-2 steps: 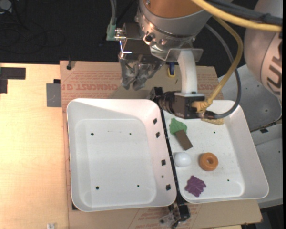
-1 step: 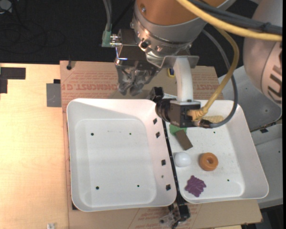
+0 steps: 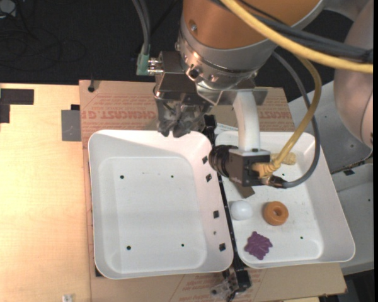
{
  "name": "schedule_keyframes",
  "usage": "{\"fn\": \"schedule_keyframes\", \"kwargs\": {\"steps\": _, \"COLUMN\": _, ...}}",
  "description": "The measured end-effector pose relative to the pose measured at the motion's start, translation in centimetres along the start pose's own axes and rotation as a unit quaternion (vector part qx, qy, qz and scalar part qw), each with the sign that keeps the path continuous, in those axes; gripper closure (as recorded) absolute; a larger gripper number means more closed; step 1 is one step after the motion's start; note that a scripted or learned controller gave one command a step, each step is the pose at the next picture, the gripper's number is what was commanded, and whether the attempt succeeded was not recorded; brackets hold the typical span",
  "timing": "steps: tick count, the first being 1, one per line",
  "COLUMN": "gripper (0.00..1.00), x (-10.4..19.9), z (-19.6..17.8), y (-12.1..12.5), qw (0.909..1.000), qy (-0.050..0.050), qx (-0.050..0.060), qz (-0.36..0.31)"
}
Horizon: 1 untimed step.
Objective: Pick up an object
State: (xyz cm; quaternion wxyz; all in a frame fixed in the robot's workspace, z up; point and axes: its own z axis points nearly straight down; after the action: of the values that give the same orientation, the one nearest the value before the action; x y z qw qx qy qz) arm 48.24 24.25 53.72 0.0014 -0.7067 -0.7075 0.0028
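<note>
Camera view: gripper [image 3: 176,123] positioned over bins' far edge, nothing seen held. Round brown ring [image 3: 276,213], white ball [image 3: 241,210], purple lump [image 3: 259,245] lying in right white bin [image 3: 340,231]. Step judged: approach. Next: descent onto one object required.

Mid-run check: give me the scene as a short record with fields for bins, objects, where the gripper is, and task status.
left bin: white, shallow, holes in its floor
right bin: white, holds three small objects
objects: white ball by the divider; brown ring beside it; purple lump near the front wall
gripper: above the back edge of the left bin, near the divider
fingers: cannot tell
task status: all three objects lie in the right bin, none lifted
</note>
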Motion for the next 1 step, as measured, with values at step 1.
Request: {"fn": "schedule_keyframes", "kwargs": {"steps": 1, "gripper": 1.00, "x": -0.04, "z": 0.01, "y": -0.56, "qw": 1.0000, "qy": 0.000, "qx": 0.000, "qz": 0.000}}
